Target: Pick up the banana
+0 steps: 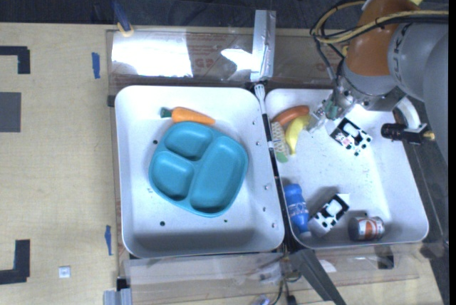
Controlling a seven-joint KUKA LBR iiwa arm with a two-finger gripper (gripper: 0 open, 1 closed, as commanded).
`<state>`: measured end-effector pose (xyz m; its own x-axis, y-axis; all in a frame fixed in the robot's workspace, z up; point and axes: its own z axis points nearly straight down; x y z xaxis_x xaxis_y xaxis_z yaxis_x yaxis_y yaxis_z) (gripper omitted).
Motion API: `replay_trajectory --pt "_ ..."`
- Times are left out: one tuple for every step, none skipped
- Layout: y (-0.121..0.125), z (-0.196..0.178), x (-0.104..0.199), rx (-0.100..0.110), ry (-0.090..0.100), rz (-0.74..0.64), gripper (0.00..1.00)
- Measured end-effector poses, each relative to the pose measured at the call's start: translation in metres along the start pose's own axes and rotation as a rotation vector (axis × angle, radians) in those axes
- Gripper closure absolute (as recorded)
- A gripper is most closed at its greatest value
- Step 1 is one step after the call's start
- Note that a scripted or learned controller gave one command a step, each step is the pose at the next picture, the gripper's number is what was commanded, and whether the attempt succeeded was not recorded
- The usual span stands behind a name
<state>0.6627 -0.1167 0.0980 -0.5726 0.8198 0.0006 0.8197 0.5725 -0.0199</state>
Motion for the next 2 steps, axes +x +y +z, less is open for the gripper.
replay_trajectory --pt "-0.003 0.0117 -0.0124 -0.019 0.0 -0.01 1.0" --pt "-0.0046 0.0115 -0.0093 -0.008 0.015 -0.009 0.0"
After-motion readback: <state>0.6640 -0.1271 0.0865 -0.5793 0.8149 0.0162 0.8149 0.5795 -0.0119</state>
